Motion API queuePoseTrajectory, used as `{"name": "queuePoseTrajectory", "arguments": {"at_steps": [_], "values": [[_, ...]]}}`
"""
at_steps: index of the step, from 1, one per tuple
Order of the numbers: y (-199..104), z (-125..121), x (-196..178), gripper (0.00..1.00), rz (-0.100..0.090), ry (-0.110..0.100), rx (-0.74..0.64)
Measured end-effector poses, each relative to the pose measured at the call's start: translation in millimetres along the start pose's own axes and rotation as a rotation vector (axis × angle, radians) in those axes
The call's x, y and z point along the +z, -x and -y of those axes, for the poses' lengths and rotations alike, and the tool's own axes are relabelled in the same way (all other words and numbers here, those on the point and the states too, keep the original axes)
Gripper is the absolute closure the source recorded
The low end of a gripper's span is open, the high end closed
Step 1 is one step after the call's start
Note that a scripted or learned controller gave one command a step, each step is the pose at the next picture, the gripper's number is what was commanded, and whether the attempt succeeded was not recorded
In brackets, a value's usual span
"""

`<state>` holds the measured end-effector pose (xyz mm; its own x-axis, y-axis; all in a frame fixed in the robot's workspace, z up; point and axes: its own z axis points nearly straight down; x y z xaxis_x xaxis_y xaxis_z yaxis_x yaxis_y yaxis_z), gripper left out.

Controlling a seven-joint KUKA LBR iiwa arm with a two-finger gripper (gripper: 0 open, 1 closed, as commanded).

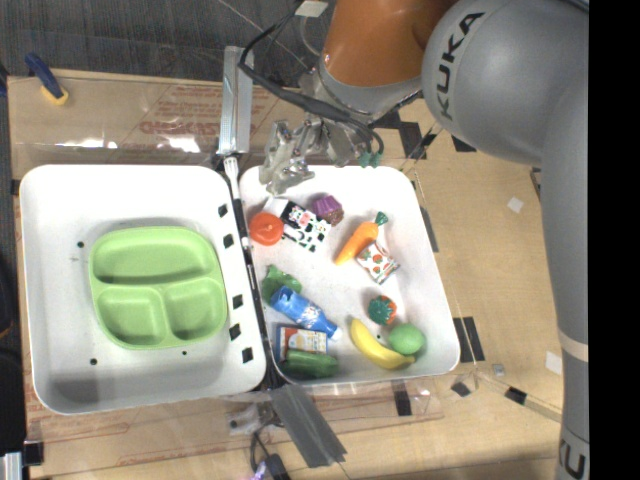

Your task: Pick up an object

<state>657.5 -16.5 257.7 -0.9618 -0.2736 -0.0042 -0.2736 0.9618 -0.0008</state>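
Green tray (155, 288), yellow banana (375, 345)

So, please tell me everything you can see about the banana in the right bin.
The banana is a yellow toy, smooth and plastic-looking, curved, with a darker tip at its upper left end. It lies flat near the front right corner of the right bin. A green round fruit sits against its right end.

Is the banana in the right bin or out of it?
In. The banana lies flat on the right bin's floor near its front edge, beside a green ball.
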Motion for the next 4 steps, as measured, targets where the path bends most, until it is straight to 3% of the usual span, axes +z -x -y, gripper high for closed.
{"name": "queuePoseTrajectory", "arguments": {"at_steps": [2, 3, 4], "values": [[2.2, 0.5, -23.1, 1.0, 0.008, -0.004, -0.005], [-32.1, 72.5, 70.7, 1.0, -0.01, 0.003, -0.196], [-47.1, 161.3, 87.9, 1.0, -0.003, -0.001, -0.326]]}}
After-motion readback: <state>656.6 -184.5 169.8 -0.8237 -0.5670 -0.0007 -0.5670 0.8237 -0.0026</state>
